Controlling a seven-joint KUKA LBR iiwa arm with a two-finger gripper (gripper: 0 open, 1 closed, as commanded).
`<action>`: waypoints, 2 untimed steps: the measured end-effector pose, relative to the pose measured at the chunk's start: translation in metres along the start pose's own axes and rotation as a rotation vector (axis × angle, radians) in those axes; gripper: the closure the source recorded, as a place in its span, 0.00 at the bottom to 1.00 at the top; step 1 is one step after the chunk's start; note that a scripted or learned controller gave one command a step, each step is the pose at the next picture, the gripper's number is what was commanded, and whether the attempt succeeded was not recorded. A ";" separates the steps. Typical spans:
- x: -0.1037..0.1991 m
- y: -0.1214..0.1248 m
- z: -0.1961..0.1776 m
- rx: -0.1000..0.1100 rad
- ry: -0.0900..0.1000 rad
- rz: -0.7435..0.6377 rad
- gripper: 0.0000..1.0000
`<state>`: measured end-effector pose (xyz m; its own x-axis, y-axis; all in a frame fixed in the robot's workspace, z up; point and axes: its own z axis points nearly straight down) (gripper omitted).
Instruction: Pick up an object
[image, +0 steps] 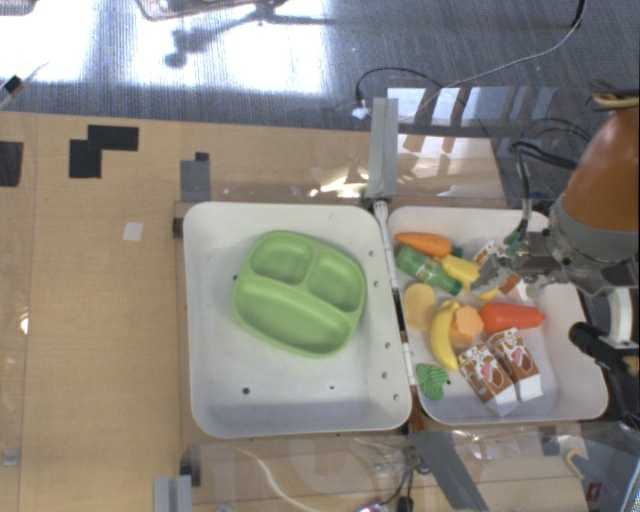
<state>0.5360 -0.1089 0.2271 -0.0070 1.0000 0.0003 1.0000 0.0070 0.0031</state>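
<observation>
- Green plastic first: a divided plate (299, 291) sits alone in the left bin (215, 400), tilted a little, well apart from the action. It looks stiff and light, but broad and shallow, with only a thin rim to pinch, so I judge it a poor choice for two fingers.
- Over the divider into the right bin (575, 405), where a crowd of toy food is packed close together.
- Low in the near left corner lies a small green broccoli piece (432, 379): knobbly, probably light, and close to the wall, so awkward to straddle.
- A yellow banana (443, 338) curves just above it, touching an orange round slice (465, 322). It is likely hollow plastic, smooth and a bit slippery, best taken across its narrow middle.
- At the far side, a carrot (424, 243) and a green bottle (424, 267) lie side by side; both are slim, rigid shapes that should suit a pinch across the width.
- Two small cartons (502, 365) stand together at the near side, boxy and flat-sided, probably the surest grip of all.
- A red-orange pepper-like piece (512, 316) sits just beside them, rounded and likely to squirt out if caught off-centre.
- The gripper (508, 262) hovers over the far right of that bin, above a small printed packet (489, 252); I can't tell how its fingers are set, and nothing visibly sits between them.
</observation>
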 end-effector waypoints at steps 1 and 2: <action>-0.035 -0.034 0.114 -0.003 -0.001 -0.041 0.00; -0.037 0.033 0.134 -0.019 -0.004 0.036 0.00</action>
<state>0.5692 -0.1454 0.0931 0.0296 0.9996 -0.0033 0.9993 -0.0295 0.0221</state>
